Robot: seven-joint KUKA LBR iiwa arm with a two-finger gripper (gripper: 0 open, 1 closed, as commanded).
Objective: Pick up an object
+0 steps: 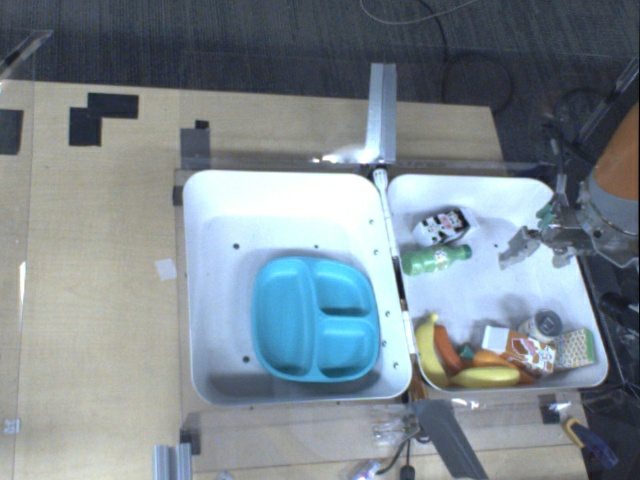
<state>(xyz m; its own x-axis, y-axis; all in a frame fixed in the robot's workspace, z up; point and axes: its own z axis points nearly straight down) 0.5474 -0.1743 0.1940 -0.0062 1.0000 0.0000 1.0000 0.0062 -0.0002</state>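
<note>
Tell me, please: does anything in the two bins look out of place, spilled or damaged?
Nothing stands out. The blue divided tray lies flat in the left bin. In the right bin, the green bottle lies on its side, and the bananas and small packages crowd the near edge. No spill or damage shows.

Blue divided tray [315, 318] in left white bin [215, 268], black squares [100, 116], perhaps tape, on bench [90, 298]

Fixed overhead camera, slanted, both bins [290, 193]

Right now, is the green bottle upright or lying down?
Lying down. The green bottle rests on its side in the right bin, cap pointing right, beside the divider.
</note>
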